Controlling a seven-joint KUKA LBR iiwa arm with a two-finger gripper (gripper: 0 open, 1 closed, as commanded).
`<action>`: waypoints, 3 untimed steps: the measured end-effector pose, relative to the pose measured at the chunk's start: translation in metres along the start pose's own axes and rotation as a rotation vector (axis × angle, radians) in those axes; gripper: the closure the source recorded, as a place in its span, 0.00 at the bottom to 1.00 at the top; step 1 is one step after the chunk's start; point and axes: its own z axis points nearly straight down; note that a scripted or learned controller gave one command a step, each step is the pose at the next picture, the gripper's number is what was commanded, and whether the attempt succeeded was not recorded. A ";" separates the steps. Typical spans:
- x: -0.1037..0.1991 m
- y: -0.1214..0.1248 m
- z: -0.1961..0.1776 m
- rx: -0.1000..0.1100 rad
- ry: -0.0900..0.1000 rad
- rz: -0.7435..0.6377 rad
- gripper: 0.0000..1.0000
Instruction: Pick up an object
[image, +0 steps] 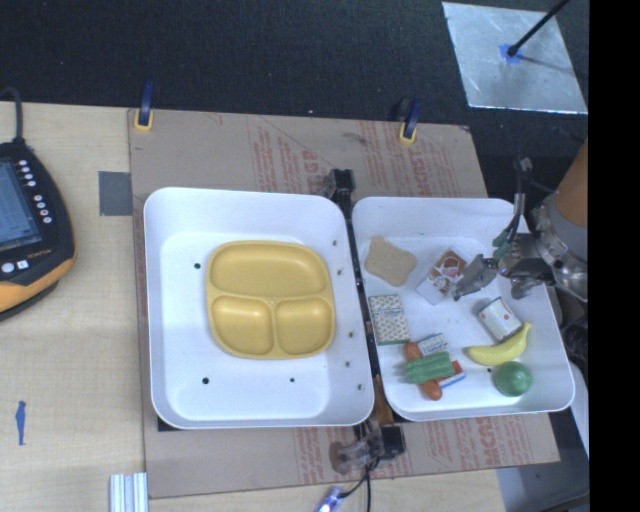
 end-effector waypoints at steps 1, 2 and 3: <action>0.036 -0.028 0.127 0.002 0.000 -0.001 0.00; 0.034 -0.032 0.153 -0.007 -0.003 0.000 0.00; 0.034 -0.030 0.141 -0.010 -0.002 -0.004 1.00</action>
